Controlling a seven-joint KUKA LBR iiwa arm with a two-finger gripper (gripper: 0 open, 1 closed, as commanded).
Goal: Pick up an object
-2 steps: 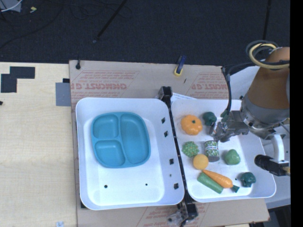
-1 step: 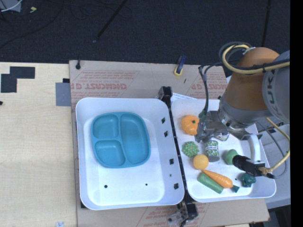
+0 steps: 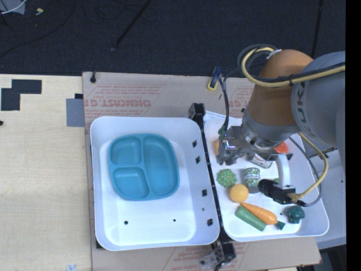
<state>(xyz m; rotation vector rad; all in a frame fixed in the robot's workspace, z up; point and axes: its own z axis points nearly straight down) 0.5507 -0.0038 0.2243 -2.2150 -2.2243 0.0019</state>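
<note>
The claw (image 3: 232, 149) hangs low over the right bin (image 3: 316, 222), near its top left part, at the end of the big grey arm (image 3: 316, 100) with the orange band (image 3: 276, 89). I cannot tell if it is wide or narrow, because the arm and its metal parts hide it. Nothing can be seen held in it. Just below the claw sits a bumpy green ball (image 3: 227, 178). Next to that ball is a small round can (image 3: 251, 176). A yellow-orange fruit (image 3: 239, 193) lies just under the green ball. Lower down, a carrot (image 3: 259, 212) and a long green veggie (image 3: 250, 218) lie side by side, touching. A small dark green toy (image 3: 294, 213) sits near the carrot's tip. A bit of red (image 3: 281, 148) peeks out from under the arm. The left bin (image 3: 113, 230) holds a blue plate (image 3: 143, 166) with three parts. Both bins sit on the desk (image 3: 39, 179).
</note>
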